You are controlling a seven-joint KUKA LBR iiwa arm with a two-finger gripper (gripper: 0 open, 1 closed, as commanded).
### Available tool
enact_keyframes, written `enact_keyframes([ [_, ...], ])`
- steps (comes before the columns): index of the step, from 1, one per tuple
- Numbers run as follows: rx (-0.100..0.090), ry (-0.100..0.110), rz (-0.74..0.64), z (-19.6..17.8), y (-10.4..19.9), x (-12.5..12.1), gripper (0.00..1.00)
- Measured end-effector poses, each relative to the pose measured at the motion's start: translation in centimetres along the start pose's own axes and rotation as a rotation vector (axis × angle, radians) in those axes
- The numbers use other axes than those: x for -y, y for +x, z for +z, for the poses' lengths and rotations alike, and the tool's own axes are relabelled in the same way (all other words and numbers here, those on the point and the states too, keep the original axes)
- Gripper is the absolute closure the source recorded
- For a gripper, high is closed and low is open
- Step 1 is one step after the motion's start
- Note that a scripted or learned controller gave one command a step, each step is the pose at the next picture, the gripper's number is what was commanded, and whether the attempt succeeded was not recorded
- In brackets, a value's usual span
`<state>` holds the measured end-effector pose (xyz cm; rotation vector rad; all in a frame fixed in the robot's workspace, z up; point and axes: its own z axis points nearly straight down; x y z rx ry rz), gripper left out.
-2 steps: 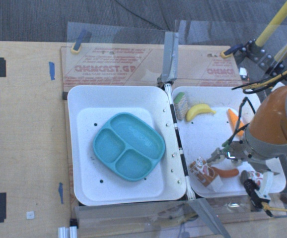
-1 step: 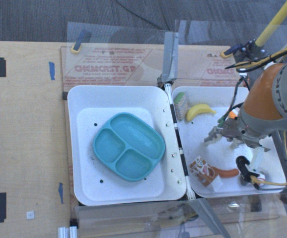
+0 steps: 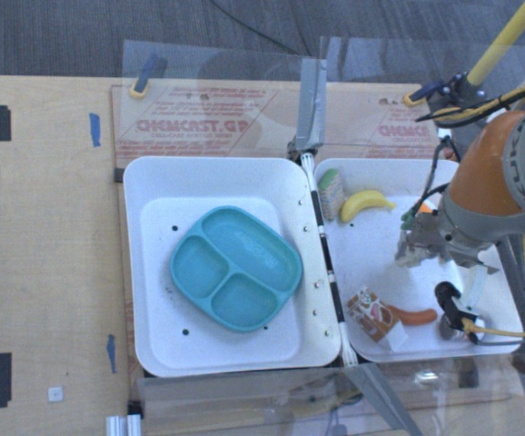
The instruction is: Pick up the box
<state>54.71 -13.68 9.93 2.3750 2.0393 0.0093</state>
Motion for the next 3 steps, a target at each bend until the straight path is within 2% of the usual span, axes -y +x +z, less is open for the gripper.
enact_keyframes([
  [1, 0.000, 0.001, -0.001, 0.0, 0.0, 0.0, 0.00],
  [2, -0.004, 0.004, -0.030, 1.0, 1.0, 4.6, 0.00],
  [3, -0.002, 0.004, -0.185, 1.2, -1.5, -3.4, 0.00],
])
